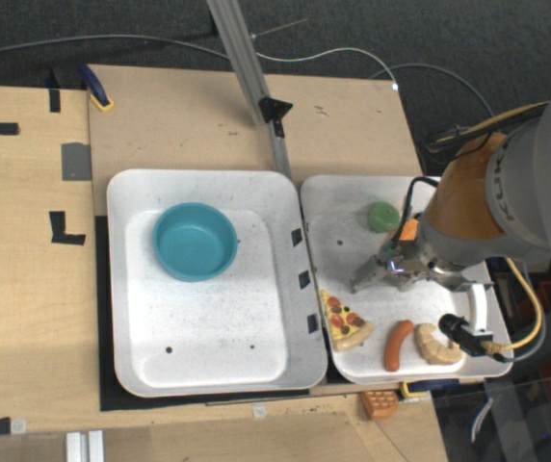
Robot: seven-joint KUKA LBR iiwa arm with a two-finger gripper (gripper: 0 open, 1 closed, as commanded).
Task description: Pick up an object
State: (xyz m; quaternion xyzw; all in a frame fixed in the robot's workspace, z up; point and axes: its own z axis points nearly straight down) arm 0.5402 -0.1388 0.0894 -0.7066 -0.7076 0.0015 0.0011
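Pizza slice (344, 322) flat at front-left corner of right bin (353, 192), sausage (398, 344) and bread roll (437, 345) nearby, green ball (383, 217) at back. Gripper (377, 272) low over bare floor, fingers apart, holding nothing. Risk: closing on air; thin slice hard to pinch (ball may roll). Left bin (131, 354): smooth blue bowl (195, 242).

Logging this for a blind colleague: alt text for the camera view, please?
The arm's gripper hangs low over the right bin, among a green ball, pizza slice, sausage and bread piece. A blue bowl sits in the left bin.
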